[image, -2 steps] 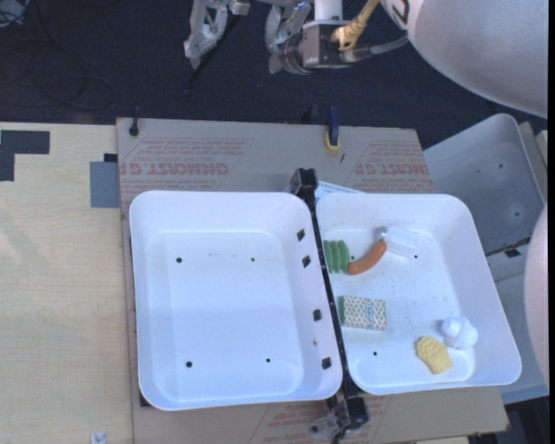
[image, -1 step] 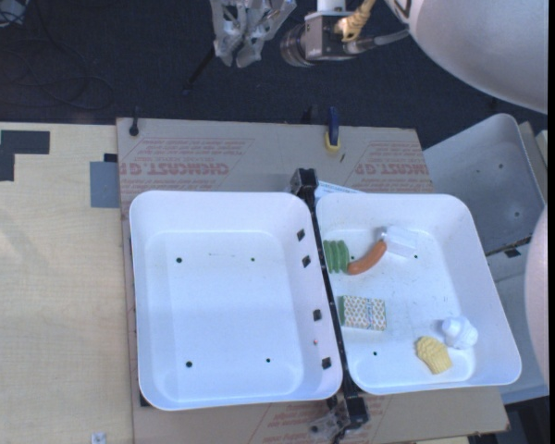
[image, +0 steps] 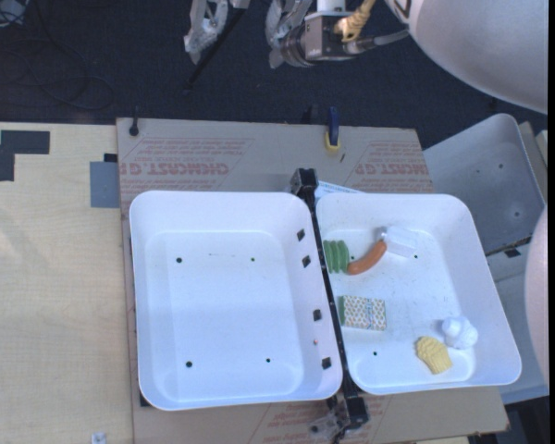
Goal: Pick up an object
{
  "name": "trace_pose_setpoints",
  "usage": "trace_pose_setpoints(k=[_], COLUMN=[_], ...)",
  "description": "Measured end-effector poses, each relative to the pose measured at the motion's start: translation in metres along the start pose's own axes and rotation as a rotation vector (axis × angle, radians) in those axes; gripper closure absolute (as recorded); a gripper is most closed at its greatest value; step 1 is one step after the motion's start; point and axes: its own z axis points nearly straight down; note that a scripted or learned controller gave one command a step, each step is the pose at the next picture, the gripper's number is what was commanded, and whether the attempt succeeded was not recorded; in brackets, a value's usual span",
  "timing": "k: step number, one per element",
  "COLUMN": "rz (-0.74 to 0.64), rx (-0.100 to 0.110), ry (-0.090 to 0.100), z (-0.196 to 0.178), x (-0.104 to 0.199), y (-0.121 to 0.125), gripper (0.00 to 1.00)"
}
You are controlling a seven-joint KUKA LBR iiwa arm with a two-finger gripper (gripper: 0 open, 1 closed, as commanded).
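Lying in the right bin (image: 486,276), the orange sausage-shaped piece (image: 366,259) is seen near the bin's upper middle, its long axis running from about eight o'clock to two o'clock, with a green piece (image: 336,254) just beside it at nine o'clock and a white block (image: 400,242) touching its upper end. The gripper (image: 245,30) is held well apart from it, high beyond the bins at about eleven o'clock, so a long travel toward five o'clock is judged necessary. The fingers appear spread, with nothing between them.
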Motion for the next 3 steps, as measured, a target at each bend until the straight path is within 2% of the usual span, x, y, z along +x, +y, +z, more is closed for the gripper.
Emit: trace_pose_setpoints(k=[1, 2, 3], rz=[-0.005, -0.005, -0.01], rx=[0.0, 0.001, 0.0], ry=[0.0, -0.001, -0.001], z=[-0.0094, -0.009, -0.0183], x=[0.0019, 0.002, 0.004], y=[-0.0003, -0.0004, -0.0007], gripper=[1.0, 0.0, 1.0])
